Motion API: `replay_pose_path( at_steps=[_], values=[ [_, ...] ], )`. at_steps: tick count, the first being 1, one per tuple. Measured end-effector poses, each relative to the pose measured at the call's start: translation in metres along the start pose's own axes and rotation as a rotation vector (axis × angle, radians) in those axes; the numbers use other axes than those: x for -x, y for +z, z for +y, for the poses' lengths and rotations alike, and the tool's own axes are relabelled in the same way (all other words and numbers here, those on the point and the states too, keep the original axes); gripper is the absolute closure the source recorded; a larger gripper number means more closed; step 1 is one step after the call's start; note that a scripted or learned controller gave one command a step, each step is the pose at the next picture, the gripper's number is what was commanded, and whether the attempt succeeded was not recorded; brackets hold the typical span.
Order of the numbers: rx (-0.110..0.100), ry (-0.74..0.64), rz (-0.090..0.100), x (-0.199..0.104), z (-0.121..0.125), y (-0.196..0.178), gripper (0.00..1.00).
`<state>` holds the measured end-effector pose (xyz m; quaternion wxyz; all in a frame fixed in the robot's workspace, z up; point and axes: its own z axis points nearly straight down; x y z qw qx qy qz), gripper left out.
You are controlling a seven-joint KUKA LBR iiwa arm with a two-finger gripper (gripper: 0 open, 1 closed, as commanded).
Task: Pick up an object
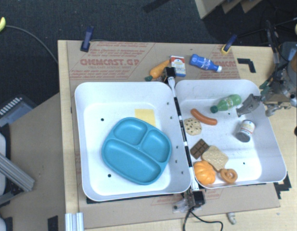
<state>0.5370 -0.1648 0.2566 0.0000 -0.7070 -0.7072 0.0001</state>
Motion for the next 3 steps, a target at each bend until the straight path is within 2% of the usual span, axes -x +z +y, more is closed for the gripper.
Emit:
replay_pose_path(
  at_steps=[1, 2, 3],
  values=[
    [-0.002, 0.001, 0.001, 0.034, 0.024, 0.08, 0.0],
    [0.022, 0.0, -0.012, 0.031, 0.025, 0.147, 0.0],
    [0.035, 0.003, -0.023, 0.041, 0.009, 0.158, 0.0]
  ],
)
